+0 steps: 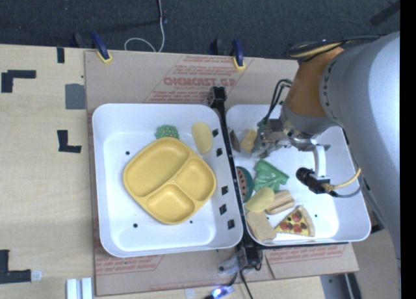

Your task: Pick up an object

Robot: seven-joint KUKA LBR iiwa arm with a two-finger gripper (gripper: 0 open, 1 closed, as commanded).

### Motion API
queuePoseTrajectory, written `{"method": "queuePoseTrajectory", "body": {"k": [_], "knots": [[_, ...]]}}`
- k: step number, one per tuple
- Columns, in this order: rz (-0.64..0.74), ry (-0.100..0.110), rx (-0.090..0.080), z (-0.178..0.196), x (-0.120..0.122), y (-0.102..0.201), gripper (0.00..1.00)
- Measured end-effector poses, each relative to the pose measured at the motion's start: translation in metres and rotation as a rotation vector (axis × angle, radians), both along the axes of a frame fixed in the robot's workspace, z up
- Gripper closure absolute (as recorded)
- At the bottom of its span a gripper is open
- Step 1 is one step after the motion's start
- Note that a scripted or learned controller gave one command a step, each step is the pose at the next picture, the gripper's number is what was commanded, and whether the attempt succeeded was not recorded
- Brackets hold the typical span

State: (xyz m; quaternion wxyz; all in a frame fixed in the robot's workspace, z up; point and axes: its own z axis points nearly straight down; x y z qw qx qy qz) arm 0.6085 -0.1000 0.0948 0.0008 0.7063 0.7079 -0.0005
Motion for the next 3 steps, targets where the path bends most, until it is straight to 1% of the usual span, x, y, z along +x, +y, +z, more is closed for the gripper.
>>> {"method": "queuePoseTrajectory", "body": {"k": [1,2,3], "knots": [[0.0,0.0,-0.001,0.0,0.0,0.0,0.0],[0.001,-0.002,0.003,-0.008,0.059,-0.038,0.0],[-0.001,0.002,0.001,-0.009,-0.014,0.006,0.0]]}}
